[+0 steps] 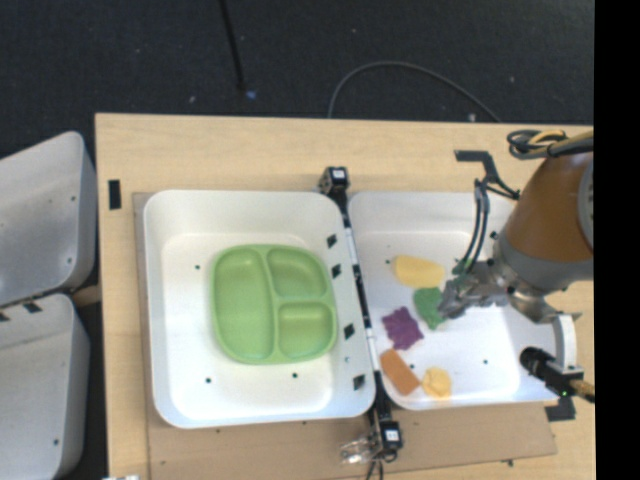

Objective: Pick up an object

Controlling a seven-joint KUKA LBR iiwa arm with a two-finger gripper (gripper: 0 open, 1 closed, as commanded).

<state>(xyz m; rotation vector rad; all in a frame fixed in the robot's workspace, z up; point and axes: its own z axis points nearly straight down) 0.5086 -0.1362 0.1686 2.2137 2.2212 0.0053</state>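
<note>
Several small objects lie in the right bin (400,218): a yellow piece (416,270), a green piece (430,306), a purple piece (402,327), an orange piece (399,370) and a small yellow-orange piece (437,381). My gripper (452,300) reaches in from the right and sits low over the right edge of the green piece, partly covering it. The arm's orange band (548,208) and grey wrist hide the bin floor behind it.
The left bin (180,218) holds a light green divided plate (272,303). A black ridge with clips (352,288) separates the two bins. Cables (480,218) hang beside the arm over the right bin's far side. Wooden bench (120,158) surrounds the bins.
</note>
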